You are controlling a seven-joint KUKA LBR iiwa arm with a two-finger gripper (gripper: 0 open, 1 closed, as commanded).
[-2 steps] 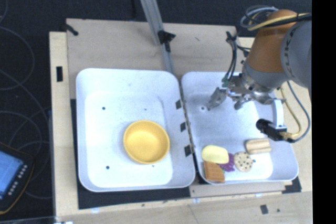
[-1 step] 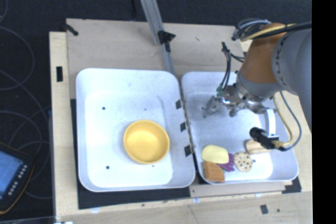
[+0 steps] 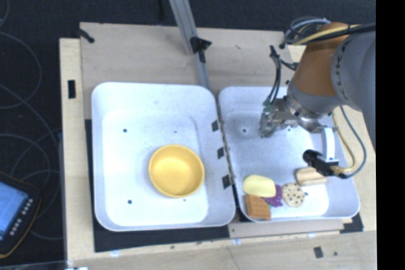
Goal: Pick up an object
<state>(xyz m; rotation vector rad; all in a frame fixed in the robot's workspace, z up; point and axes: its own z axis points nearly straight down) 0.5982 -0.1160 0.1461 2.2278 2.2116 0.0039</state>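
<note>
**Crowded near wall, bare floor under the tool**

Brown block (image 3: pixel 257 207) lies closest to the lens, tucked against the near wall of the working bin (image 3: pixel 253 148). It touches a yellow lump (image 3: pixel 259 185) on its gripper side and a purple scrap (image 3: pixel 276 202) beside it. A speckled disc (image 3: pixel 293 195) and a tan cylinder (image 3: pixel 310 176) continue the row toward the arm's side. All of these lie on the camera side of the gripper (image 3: pixel 267 126), apart from it. The gripper hangs over bare white floor, and I cannot tell whether it is open or closed. Nothing is seen held in it.

The main risk, as I judge it, is closing on nothing. A straight descent from here meets only plastic. If the tool moves toward the cluster, the pieces sit so tightly that it may catch two at once. It could also nudge the lump or disc away, or jam the block harder into the wall. The wall itself leaves little room to straddle the block on that side.

Open room is best directly below the tool and beyond it, away from the camera. Across the divider from the tool, the neighbouring bin (image 3: pixel 126 136) holds a lone yellow bowl (image 3: pixel 176 171) with clear floor all round. It is an easier target, though its rounded rim may slip. A slanted metal rail (image 3: pixel 179 3) rises past the far end of the divider, so a crossing there looks tight.
</note>
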